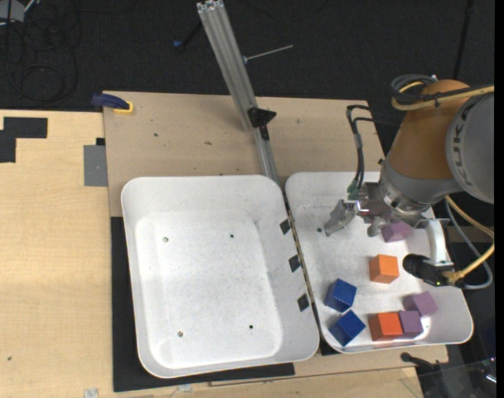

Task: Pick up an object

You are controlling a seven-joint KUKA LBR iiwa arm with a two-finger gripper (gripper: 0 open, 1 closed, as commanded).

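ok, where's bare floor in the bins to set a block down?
Left bin: bare floor wall to wall. Right bin: bare strip by the divider, above the blue blocks. Crowded at its lower right, with orange and purple blocks, and under the pincer.

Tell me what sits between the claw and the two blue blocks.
Only bare white floor of the right bin, as the camera view shows. The claw hangs over the bin's upper half; the blue blocks lie near its lower left corner.
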